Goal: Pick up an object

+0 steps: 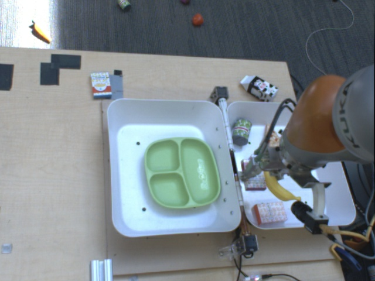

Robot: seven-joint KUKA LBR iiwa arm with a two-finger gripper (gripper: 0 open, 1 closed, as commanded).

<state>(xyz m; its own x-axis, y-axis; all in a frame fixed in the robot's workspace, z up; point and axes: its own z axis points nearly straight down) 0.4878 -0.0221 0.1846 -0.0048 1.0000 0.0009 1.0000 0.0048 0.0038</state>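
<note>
Worktop (53, 157) of pale wood seen from above, carrying two shallow white bins side by side. Inside the left bin (126, 119) lies a light green divided plate (182, 172) with three compartments, resting flat near the middle. Over the right bin (345, 212) hangs the grey arm (325, 122) with its orange band, reaching in from the right and covering much of that bin. The jaws (253, 167) sit low at the bin's left side, just above a small reddish packet (255, 184); whether they are apart or together cannot be told. A yellow banana (278, 189) lies just beside them, partly under the wrist. A red and white box (269, 213) rests near the bin's front edge, and a small green-labelled can (241, 130) stands towards its back.
</note>
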